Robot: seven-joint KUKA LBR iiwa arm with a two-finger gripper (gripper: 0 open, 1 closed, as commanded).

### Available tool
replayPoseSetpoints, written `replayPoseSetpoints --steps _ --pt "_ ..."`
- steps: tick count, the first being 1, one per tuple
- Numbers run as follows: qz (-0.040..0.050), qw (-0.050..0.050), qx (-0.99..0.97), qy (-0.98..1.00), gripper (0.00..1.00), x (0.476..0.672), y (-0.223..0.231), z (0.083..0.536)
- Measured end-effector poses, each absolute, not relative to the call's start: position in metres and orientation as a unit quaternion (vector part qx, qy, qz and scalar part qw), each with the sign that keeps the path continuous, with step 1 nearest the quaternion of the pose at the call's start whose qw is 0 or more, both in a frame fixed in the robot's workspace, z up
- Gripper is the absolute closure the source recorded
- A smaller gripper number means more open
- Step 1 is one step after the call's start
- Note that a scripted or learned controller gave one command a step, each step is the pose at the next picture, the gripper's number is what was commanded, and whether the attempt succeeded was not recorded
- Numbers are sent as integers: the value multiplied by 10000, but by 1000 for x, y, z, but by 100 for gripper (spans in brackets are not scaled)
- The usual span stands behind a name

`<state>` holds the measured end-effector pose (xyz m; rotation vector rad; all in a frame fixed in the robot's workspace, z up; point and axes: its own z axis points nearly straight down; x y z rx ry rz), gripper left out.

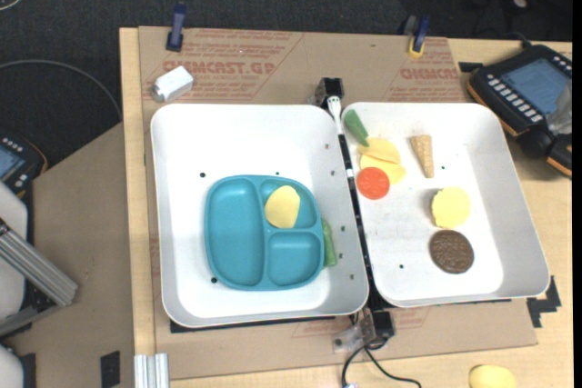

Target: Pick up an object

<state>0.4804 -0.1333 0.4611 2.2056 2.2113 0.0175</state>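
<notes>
The right bin (491, 277) holds several toy foods: a green piece (355, 128) at its far left, a yellow wedge (382, 151), a red-orange disc (373, 183), a tan cone (422, 154), a pale yellow round (451, 207) and a brown cookie (452, 251). In the left bin (182, 195) lies a teal divided tray (259, 236) with a yellow piece (283, 206) in its upper right compartment. A thin green piece (328, 243) leans at the tray's right edge.
A cardboard sheet (227, 59) lies under both bins, held by blue and yellow clamps (175, 24) at the back. A small white block (173, 84) rests on it at far left. A black handheld pendant (527, 91) sits at the right.
</notes>
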Motion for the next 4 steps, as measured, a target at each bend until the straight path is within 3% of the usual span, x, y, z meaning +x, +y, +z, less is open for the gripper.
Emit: replayPoseSetpoints --steps 1,2,3,4 --pt "-17 -30 7062 7081 100 479 -106 386" --pt "61 86 7061 7080 100 480 -96 533" --pt "-34 -45 7070 7072 100 479 -80 420" --pt "-21 -28 7075 7068 100 479 -80 355"
